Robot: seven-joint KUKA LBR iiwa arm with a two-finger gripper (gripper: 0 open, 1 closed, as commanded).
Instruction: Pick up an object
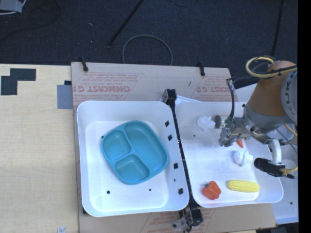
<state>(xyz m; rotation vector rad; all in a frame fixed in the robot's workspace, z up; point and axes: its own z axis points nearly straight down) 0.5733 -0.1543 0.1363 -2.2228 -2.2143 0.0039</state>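
tabletop (34, 144) lower left | left bin (97, 115): blue divided plate (134, 151) centre | right bin (194, 188): corn cob (243, 186), red pepper (211, 190) lower right; white pieces (241, 157) mid-right | end effector (228, 136) low at right-centre, we cannot tell its opening or any hold | risk, we judge: closing between objects, gripping nothing.

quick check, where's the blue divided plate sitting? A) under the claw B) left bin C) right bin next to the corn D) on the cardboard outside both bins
B: the blue divided plate lies flat in the left bin, while the corn cob and the red pepper are in the right bin, where the claw is.
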